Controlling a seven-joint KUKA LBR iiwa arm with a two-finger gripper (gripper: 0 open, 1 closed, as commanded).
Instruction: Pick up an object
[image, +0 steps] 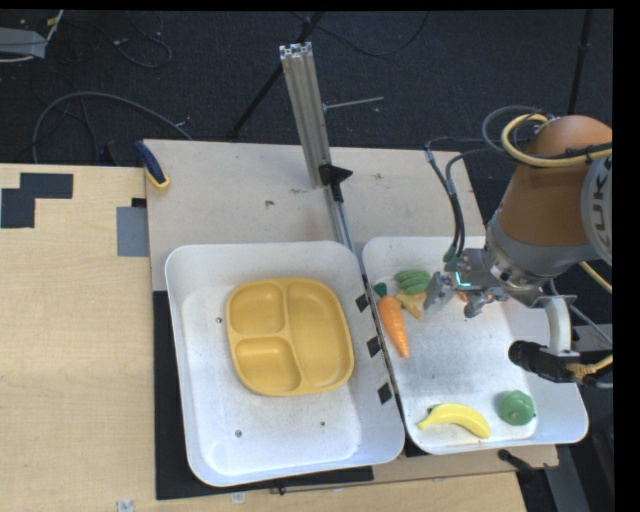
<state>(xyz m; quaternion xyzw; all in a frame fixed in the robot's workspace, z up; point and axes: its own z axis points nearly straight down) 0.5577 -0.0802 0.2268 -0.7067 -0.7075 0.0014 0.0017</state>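
1. Four small plastic toy foods lying in the right white bin (560, 425), seen from the fixed overhead camera: a long orange toy carrot (393, 326) beside the left wall, a leafy green toy vegetable (411, 281) with a small yellowish piece (411, 306) just below it near the top, a curved yellow toy banana (457, 420) and a round green toy fruit (517, 407) near the bottom edge.
2. Hovering at the top of that bin, just right of the leafy green piece: the two-finger gripper (457, 295) under the grey wrist. Finger state: cannot tell, too dark and small to read. Nothing seen between the fingers.
3. Resting in the left white bin (190, 300): a yellow three-compartment plastic plate (290, 335), nothing on it.
4. Nearest candidates: leafy green vegetable and carrot. Probably hollow moulded plastic, so light, stiff, smooth and somewhat slippery; unlikely to break.
5. Best hold on the carrot, judged from its shape: across the thick upper half, fingers square to its long axis, away from the tapering tip. Close to the bin wall, so little room on that side.
6. Round green fruit likely to roll; banana best taken across its middle.
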